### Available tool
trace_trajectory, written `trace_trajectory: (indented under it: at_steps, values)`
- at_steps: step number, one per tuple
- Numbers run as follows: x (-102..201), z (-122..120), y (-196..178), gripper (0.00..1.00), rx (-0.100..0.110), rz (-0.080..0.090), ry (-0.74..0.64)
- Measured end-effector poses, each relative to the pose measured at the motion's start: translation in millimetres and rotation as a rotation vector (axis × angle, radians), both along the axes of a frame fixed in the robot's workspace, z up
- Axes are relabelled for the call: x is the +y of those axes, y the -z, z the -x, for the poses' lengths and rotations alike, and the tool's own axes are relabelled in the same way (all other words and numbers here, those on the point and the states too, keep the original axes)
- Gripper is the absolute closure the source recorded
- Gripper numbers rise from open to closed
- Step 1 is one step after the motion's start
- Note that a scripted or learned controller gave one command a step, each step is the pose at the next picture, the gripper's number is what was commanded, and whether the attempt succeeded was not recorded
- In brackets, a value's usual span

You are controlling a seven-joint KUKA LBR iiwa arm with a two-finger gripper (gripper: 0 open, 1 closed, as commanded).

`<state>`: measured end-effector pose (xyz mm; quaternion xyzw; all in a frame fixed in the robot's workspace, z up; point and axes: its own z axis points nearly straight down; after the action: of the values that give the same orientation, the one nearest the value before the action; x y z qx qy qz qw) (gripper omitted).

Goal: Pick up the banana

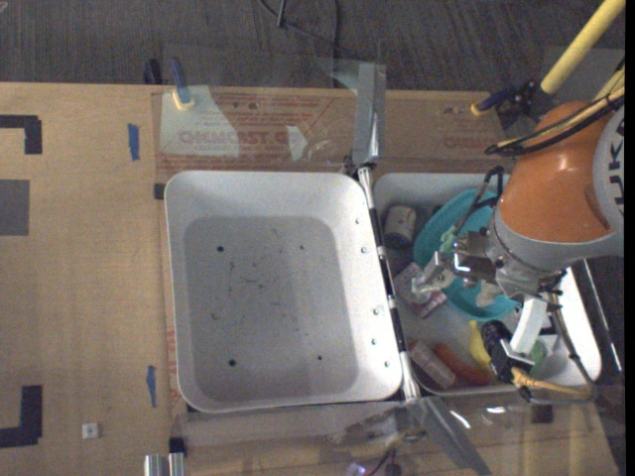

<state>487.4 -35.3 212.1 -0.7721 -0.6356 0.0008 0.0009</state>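
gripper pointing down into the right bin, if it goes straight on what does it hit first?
Likely the small pinkish-grey item at the gripper tips, beside the teal plate; depth is unclear. The banana lies off that line.

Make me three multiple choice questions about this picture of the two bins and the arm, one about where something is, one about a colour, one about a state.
1. Where does the banana lie?
A. In the left bin
B. In the right bin
C. On the wooden bench

2. What colour is the dish under the pincer?
A. Teal
B. Red
C. Black

3. Where does the pincer stand?
A. Above the right bin
B. Above the left bin
C. Outside both bins, over the floor

Answers: 1 B, a bit of yellow shows in the right bin under the arm. 2 A, the teal dish curves out from behind the wrist. 3 A, it hangs over the clutter by that bin's left wall, well clear of the left bin.
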Motion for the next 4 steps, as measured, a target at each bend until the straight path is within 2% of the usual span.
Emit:
trace_trajectory:
  at_steps: [1,2,3,4]
  values:
    - [-1.6,-0.8,-9.8,1.0,-0.002,0.0,0.005]
    - [-1.7,-0.8,-9.7,0.0,-0.002,0.0,0.005]
    - [-14.4,-49.0,-49.2,0.0,-0.003,0.001,0.084]
    - [-50.4,-29.4,28.3,0.0,0.001,0.0,0.24]
